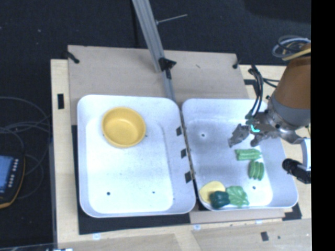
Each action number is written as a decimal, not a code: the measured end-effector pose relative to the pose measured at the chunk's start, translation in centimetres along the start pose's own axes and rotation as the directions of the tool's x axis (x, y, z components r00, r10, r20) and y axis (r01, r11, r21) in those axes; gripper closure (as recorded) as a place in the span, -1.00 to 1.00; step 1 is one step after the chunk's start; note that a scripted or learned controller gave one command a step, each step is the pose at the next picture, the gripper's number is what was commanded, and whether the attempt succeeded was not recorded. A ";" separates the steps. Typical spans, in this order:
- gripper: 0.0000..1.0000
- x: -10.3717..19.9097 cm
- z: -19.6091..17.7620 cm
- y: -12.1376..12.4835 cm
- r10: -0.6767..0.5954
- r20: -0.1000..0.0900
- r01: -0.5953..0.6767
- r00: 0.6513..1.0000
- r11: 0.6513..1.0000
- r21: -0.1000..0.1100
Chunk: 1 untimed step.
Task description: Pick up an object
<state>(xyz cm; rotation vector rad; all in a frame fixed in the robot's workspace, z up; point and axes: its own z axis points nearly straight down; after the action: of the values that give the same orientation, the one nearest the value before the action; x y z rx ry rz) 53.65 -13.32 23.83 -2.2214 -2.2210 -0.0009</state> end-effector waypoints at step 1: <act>-1.00 0.0 0.0 0.0 0.000 0.000 0.000 1.000 1.000 0.000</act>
<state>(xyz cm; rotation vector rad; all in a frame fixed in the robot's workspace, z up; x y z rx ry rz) 53.65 -13.32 23.83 -2.2214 -2.2210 -0.0009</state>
